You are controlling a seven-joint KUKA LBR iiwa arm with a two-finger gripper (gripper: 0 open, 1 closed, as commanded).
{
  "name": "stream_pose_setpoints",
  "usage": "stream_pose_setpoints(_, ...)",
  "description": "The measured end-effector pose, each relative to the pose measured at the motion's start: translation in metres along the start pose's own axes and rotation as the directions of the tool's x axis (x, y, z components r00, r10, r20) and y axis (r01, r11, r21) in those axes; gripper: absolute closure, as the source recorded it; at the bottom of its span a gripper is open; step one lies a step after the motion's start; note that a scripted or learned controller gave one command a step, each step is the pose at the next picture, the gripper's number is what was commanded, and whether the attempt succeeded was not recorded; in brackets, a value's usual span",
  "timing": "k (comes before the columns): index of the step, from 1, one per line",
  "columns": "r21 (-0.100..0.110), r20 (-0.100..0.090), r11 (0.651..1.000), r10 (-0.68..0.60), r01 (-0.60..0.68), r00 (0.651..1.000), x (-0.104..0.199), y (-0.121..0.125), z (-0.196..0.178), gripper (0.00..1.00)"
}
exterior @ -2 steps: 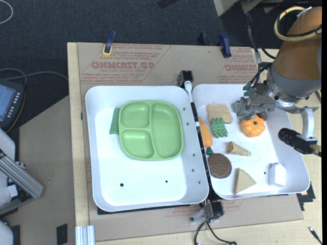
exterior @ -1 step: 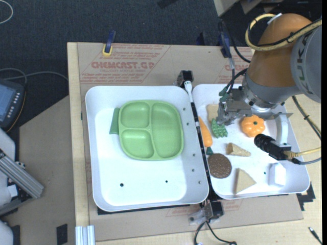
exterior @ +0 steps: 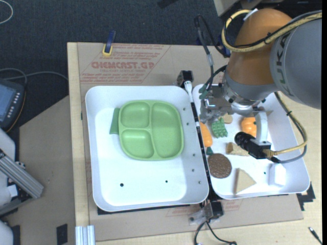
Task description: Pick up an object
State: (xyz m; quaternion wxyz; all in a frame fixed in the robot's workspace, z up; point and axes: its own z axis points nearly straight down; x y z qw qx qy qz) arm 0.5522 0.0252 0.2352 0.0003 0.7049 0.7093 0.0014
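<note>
The gripper (exterior: 214,109) hangs low over the upper left part of the right bin (exterior: 299,162), close to the wall that bin shares with the left bin (exterior: 138,182). The wrist covers it from above, so it cannot be made out whether it is open or closed, or whether it has hold of anything. The nearest thing to it is a small green toy piece (exterior: 219,128) with a bumpy surface, lying on the bin floor just below the gripper in the view; whether the two touch cannot be judged. The piece's long axis runs roughly up and down the view with a slight tilt, one end toward the gripper and the other toward the bottom of the view. Just left of it, against the dividing wall, lies an orange carrot-like piece (exterior: 206,135), lengthwise along that wall. To the right of the green piece sits a rounded orange thing (exterior: 248,124). Lower in the same bin are a small tan chunk (exterior: 230,148), a round brown disc (exterior: 219,166), a pale tan wedge (exterior: 244,181) with its point up the view, and a white block (exterior: 279,175) toward the lower right corner. The left bin holds a light green divided plate (exterior: 152,128) with three compartments, lying flat in its upper middle. Both bins rest on a cardboard sheet (exterior: 122,64) with red print.
</note>
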Motion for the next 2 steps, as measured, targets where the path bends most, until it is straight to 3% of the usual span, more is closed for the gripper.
stream_pose_setpoints(1,0.007,0.000,1.000,0.002,-0.002,1.000,0.0401,-0.0035,0.0210,1.00)
stream_pose_setpoints(2,0.002,0.001,1.000,0.007,-0.007,1.000,0.0333,0.0042,0.0200,1.00)
